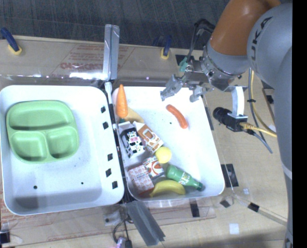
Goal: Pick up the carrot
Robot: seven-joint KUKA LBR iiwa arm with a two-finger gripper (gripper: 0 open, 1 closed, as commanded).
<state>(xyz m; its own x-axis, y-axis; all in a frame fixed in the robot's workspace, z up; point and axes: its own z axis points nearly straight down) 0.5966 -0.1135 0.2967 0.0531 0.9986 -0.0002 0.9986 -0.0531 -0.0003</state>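
Up at the far right corner of the right bin [214,148], the hand [183,91] hangs with its two fingers spread apart and nothing between them. Just below it, on the bin's bare white floor, lies a small sausage [177,115], close but apart from the fingertips. Off to the hand's left, against the wall dividing the bins, the carrot [121,101] lies lengthwise with its tip pointing away, well apart from the hand. Below the carrot sit small cartons, a lemon [164,155], a green bottle [184,177] and a banana [168,188]. Farther left, the left bin [50,190] holds a green divided tray [42,130]. Both bins rest on a worktop [257,164] covered in clear sheeting, with blue clamps along its far edge.
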